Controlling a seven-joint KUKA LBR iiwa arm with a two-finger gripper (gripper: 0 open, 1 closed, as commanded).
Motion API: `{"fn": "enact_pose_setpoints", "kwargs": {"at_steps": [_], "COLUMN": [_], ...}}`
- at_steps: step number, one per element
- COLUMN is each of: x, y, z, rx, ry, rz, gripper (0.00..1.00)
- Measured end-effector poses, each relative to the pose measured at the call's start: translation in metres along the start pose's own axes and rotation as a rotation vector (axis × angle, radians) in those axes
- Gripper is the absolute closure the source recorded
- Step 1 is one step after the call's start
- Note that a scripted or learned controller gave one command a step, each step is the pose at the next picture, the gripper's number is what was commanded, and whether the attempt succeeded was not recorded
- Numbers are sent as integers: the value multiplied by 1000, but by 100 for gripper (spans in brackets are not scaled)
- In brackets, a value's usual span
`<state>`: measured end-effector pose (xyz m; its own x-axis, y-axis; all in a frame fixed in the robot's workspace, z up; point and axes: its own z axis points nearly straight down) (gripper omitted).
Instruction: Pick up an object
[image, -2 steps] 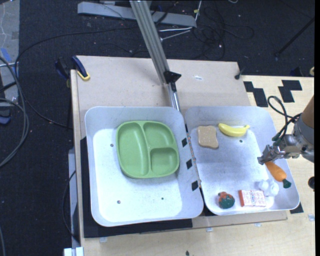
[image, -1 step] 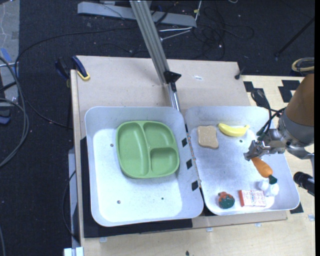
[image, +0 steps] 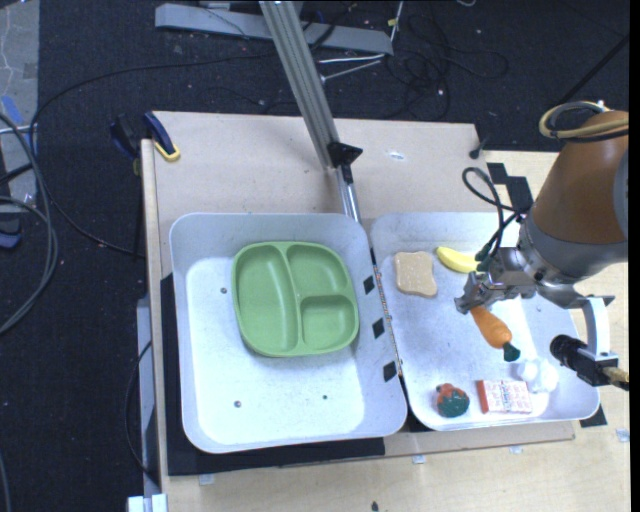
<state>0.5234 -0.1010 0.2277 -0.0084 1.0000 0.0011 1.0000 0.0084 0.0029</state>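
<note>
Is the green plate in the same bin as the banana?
No, the green plate lies in the left bin, while the banana lies in the right bin.

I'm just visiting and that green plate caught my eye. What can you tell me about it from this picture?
The green divided plate looks like smooth moulded plastic, squarish with rounded corners. Raised ridges split it into three compartments: one long one on the left side of the view and two smaller ones on the right. It lies flat, right side up, slightly turned, in the upper middle of the left white bin. All three compartments hold nothing, and it touches just the bin floor.
</note>
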Motion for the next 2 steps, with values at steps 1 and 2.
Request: {"fn": "enact_pose_setpoints", "kwargs": {"at_steps": [1,2], "x": [53,108], "y": [12,15], "z": [-8,4], "rx": [2,5], "ry": [0,0], "rz": [0,1], "gripper": [100,100]}}
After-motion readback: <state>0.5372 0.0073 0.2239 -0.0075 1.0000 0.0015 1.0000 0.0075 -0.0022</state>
